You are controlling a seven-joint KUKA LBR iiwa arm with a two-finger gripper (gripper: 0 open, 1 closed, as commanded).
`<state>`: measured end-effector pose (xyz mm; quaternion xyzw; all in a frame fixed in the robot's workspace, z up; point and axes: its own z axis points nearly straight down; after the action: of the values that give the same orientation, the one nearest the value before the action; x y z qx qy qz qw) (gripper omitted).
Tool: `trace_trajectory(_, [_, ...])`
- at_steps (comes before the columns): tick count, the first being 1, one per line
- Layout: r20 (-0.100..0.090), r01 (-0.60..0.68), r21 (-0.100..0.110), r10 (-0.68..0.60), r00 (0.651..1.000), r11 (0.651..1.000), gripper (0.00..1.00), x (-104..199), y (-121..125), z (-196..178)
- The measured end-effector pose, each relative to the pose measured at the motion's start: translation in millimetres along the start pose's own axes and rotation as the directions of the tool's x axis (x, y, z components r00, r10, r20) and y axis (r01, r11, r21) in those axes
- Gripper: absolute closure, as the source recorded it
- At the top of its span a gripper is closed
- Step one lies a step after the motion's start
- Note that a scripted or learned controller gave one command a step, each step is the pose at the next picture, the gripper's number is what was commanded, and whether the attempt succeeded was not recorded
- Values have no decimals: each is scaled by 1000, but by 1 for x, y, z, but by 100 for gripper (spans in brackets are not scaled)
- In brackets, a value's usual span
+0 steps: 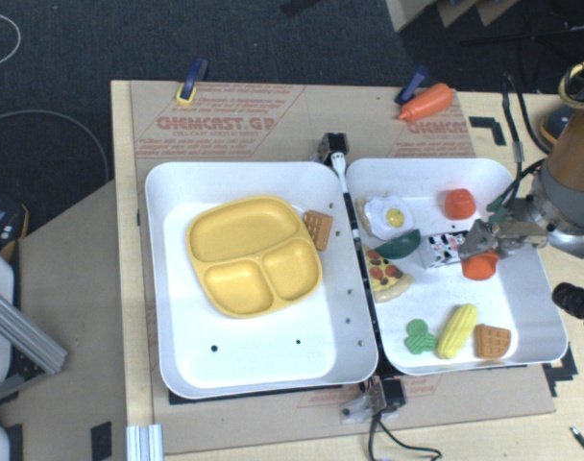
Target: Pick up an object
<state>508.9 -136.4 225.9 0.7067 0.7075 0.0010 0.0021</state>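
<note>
- Camera view: the arm (571, 176) reaches in over the right bin (532, 301), and its pincer (476, 246) hangs low among the toys in that bin.
- I cannot tell how the pincer stands or whether it has hold of anything; the wrist hardware hides that part.
- Touching the pincer on its near side, or partly under it, is a small orange-red piece (480, 267), which I judge the likeliest target. Whether it is gripped or merely lying against the tool I cannot tell.
- Just beyond the pincer, toward the back of the bin, sits a red block (458, 203), apart from the tool.
- To the pincer's side nearer the other bin: a black-and-white piece (444, 248) just beside it, then a dark green piece (400, 246), a fried egg (388, 216) and a pizza slice (384, 275).
- Nearer the front rim than the pincer: a corn cob (457, 330), a green toy (420, 336) and a waffle (493, 341).
- Well away, in the left bin (177, 257): a yellow divided plate (254, 255) with a cracker (318, 227) at its edge.
- Progress, as a judgement: the approach looks done; a sure grasp and the lift are not shown, so nothing counts as picked up.
</note>
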Motion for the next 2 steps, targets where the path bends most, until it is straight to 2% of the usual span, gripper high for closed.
trace_trajectory(2, [-2, 5, -1, -5, 1000, 1000, 100, 86, 81, -14])
